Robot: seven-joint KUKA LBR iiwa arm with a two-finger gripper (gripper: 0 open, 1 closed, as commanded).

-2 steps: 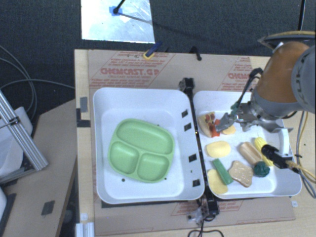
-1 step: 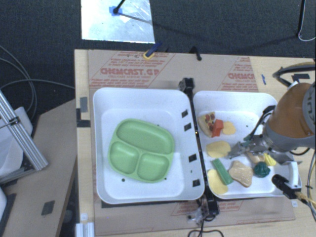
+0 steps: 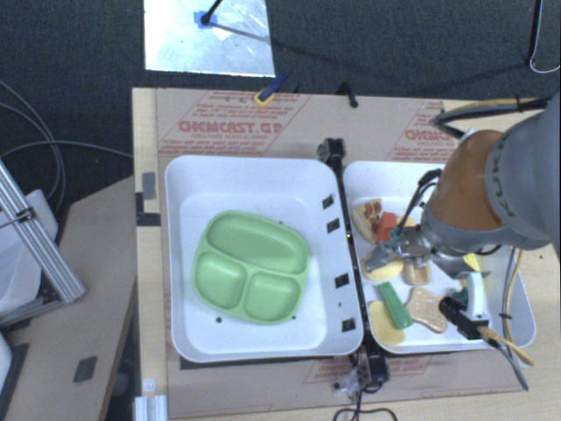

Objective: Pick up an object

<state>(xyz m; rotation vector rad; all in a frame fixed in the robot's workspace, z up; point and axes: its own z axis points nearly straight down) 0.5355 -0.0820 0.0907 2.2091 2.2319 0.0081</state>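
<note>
- My claw (image 3: 383,259) hangs low over the right bin (image 3: 523,327), near that bin's left wall and about midway along it; whether the claw is released or clenched, I cannot tell.
- My arm (image 3: 504,187) enters from the right edge of the bench, its orange band (image 3: 460,187) lying above the bin's far half.
- Pizza slice (image 3: 372,210): toward the right bin's far left corner, just beyond my claw.
- Red piece (image 3: 387,224): just beside the pizza slice, on its near side, close to my claw.
- Yellow piece (image 3: 384,271): directly at the claw tip, by the left wall; contact with the claw is unclear.
- Green piece (image 3: 394,306): long and tilted, near the bin's near left corner, lying over a pale yellow disc (image 3: 384,327).
- Toast slice (image 3: 427,310): by the near edge, just right of the green piece.
- Left bin (image 3: 254,175): carries a green divided plate (image 3: 252,267) with three compartments, set left of centre.
- Both bins rest side by side on a cardboard sheet (image 3: 230,123) covering the bench.
</note>
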